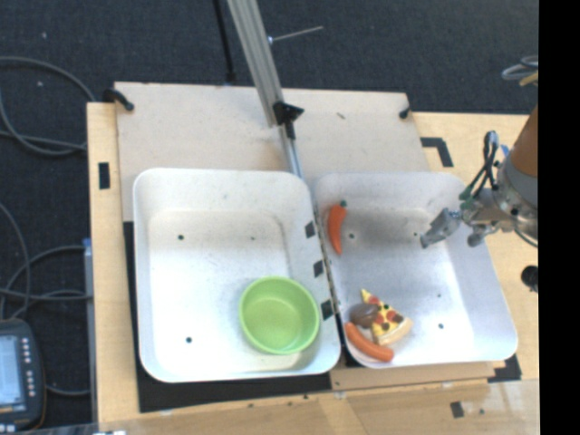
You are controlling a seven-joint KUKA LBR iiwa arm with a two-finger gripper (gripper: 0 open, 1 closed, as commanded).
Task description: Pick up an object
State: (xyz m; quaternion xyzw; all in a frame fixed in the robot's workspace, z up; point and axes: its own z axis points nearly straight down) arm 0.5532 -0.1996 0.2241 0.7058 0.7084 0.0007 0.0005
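My gripper hangs over the right side of the right bin. It is open, with one grey finger pointing left, and nothing sits between the two fingers. An orange carrot lies against this bin's left wall. At the bin's front left a pizza slice, a small brown piece and an orange-red sausage are clustered together, well below and left of the gripper.
A green bowl stands in the front right corner of the left bin. A slanted metal pole rises from the bench behind the wall between the two bins. Cables lie on the dark floor to the left.
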